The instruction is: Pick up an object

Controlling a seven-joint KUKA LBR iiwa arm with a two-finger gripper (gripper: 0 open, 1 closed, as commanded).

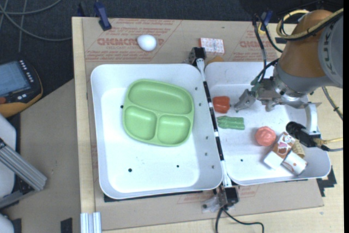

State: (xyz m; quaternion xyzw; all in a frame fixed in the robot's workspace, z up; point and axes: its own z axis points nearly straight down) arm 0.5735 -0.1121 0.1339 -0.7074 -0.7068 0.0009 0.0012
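Observation:
My gripper (255, 102) hangs over the back half of the right bin (240, 76), open, with nothing between its fingers. A small red-orange piece (221, 103) lies just left of it by the bin's left wall. A flat green piece (231, 123) lies in front of that. A pink-red ball (265, 135) sits near the bin's middle. At the front right lie a small printed carton (285, 145) and a white box (294, 162).
The left bin (109, 150) holds a green divided plate (158, 112). Behind the bins, on the cardboard bench top, sit a white egg-shaped thing (146, 42) and a small checkered box (212, 45). A clamp (197, 55) stands between the bins at the back.

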